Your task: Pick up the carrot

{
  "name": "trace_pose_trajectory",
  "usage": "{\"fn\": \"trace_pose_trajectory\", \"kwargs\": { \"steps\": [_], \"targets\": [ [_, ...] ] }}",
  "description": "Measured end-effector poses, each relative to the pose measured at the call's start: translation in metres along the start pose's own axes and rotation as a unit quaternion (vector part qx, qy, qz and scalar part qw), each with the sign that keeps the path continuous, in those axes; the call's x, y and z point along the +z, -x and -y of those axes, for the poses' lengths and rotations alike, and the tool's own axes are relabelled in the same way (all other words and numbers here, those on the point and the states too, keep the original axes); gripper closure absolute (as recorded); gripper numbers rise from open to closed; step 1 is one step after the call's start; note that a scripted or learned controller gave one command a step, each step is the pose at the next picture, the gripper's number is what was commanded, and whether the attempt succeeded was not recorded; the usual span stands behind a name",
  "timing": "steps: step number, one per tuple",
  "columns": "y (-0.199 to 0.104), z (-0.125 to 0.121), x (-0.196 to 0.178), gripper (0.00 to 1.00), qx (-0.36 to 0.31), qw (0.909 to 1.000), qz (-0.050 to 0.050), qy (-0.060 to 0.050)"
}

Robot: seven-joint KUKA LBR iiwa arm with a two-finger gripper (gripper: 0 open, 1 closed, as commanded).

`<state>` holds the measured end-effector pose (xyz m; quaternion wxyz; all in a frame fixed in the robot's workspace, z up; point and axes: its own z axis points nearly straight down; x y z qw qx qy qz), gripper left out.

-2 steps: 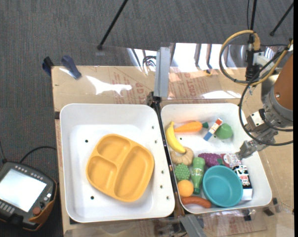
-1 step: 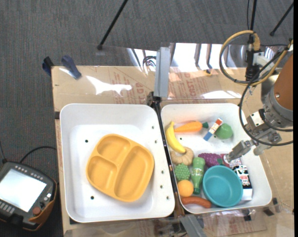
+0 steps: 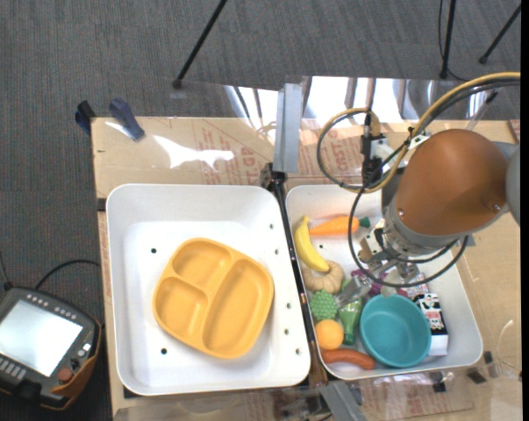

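Observation:
The carrot (image 3: 332, 227), orange with a green end, lies across the far part of the right bin (image 3: 471, 327), just right of the banana's top. The arm's orange-banded wrist hangs over the middle of that bin. My gripper (image 3: 353, 289) sits below the wrist, low among the toy food, nearer the camera than the carrot and apart from it. The wrist and cables hide part of the gripper.
The right bin also holds a yellow banana (image 3: 310, 246), a beige knobbly piece (image 3: 323, 277), green items (image 3: 324, 305), an orange ball (image 3: 329, 333), a red sausage-like piece (image 3: 348, 357), a teal bowl (image 3: 394, 330) and a small carton (image 3: 432, 314). A yellow divided plate (image 3: 213, 297) lies in the left bin (image 3: 132, 226).

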<state>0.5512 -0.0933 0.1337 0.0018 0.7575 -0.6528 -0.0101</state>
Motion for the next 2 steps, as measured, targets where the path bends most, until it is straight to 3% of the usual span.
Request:
{"fn": "trace_pose_trajectory", "kwargs": {
  "steps": [1, 2],
  "targets": [
    [0.002, 0.081, 0.024, 0.00, -0.031, 0.9995, -0.003, -0.006],
    [0.001, 0.094, 0.047, 0.00, -0.213, 0.9770, -0.004, -0.006]
  ]
}}
